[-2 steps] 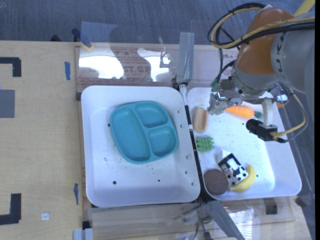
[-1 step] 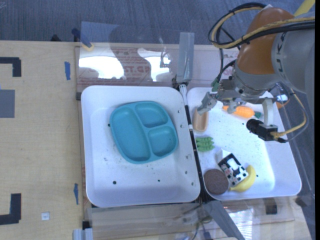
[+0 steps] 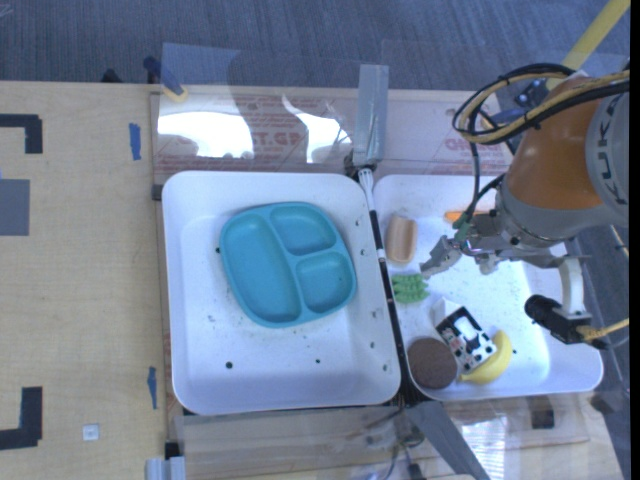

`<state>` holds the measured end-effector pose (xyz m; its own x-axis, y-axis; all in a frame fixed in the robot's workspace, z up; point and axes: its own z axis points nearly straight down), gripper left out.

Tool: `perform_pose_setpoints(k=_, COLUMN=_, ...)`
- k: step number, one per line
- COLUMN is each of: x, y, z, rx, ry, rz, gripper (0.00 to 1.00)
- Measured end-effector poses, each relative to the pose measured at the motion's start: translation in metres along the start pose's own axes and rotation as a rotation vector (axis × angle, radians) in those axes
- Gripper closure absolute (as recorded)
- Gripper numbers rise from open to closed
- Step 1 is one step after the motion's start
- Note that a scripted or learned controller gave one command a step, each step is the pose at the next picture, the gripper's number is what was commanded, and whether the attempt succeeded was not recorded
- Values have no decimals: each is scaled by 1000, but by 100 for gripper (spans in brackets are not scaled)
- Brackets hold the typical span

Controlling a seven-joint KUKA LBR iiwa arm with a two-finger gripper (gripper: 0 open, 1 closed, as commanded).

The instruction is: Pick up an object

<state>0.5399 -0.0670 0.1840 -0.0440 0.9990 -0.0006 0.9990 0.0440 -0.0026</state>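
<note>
The gripper [image 3: 440,259] is hovering just right of the tan roll [image 3: 401,238] — I cannot tell its state — and the roll is lying lengthwise along the divider [image 3: 378,258].

Floor: dark blue-grey carpet [image 3: 300,18] at the top.
Bench: light wood [image 3: 80,268] with black marks and blue tape bits.

A blue divided plate [image 3: 288,263] sits in the left bin [image 3: 190,368], well off from my jaws, with blue tape [image 3: 134,140] on the wooden bench [image 3: 70,268] farther still.
</note>
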Motion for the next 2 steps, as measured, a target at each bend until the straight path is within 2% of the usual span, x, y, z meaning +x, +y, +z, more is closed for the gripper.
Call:
perform_pose_setpoints(k=1, x=-28, y=-32, z=96, rx=-8, ry=2, rz=199, gripper=0)
perform_pose_setpoints(k=2, x=-29, y=-30, z=86, rx=-14, ry=0, rz=202, gripper=100)
